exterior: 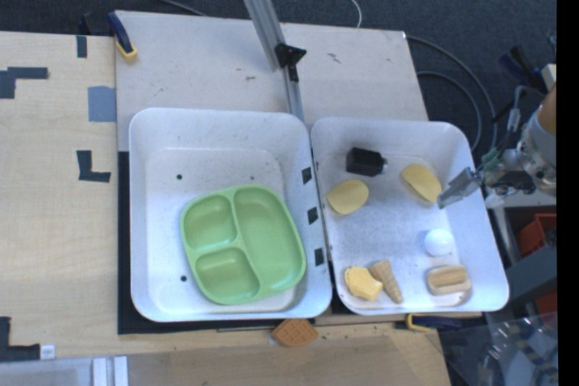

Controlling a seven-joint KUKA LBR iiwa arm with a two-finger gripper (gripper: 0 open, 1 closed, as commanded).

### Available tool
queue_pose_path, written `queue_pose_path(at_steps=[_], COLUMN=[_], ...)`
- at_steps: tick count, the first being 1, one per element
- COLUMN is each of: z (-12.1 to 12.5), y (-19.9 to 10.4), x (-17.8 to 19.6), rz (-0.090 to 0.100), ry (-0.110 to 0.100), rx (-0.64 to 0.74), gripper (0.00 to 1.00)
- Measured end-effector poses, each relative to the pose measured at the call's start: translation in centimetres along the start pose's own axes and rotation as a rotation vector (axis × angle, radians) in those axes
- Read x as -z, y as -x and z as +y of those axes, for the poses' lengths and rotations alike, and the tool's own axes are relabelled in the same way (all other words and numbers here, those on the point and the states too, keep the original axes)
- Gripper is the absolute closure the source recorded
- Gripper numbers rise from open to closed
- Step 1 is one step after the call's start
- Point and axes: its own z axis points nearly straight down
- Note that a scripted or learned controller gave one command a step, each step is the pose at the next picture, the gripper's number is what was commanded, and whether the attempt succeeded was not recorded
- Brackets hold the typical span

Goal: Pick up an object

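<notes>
Jaws: honestly can't tell if they're released or clenched, all that shows is a dark grey tip, nothing visibly gripped. The gripper (455, 187) sits at the right rim of the right bin (398, 129), poking in over the edge, with the rest of the arm off to the right.

Closest thing to it is the yellow piece (422, 183), which lies just beside the tip, on its left and touching or nearly so in this view. Its long axis runs on a slant, upper-left to lower-right, so roughly across the line the tip points along. If that's the pick, my guess is the move is tiny: a nudge left and down.

Everything else, taking that yellow piece as the landmark:
- white ball (439, 241) below it, near the right wall
- tan block (449, 279) further below, by the bin's bottom right corner
- cone (387, 279) and yellow lump (363, 283) down-left, side by side
- round yellow bit (347, 196) to its left
- black thing (365, 162) up-left

The green tray (242, 243) is far left in the other bin, well out of play.
</notes>
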Motion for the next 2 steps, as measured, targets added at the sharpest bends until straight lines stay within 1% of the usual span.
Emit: queue_pose_path(at_steps=[1, 2], z=[0.0, 0.4], y=[0.0, -0.4], x=[0.0, -6.3], rz=[0.000, 0.002], ry=[0.000, -0.006], rx=[-0.001, -0.001], gripper=[0.00, 0.00])
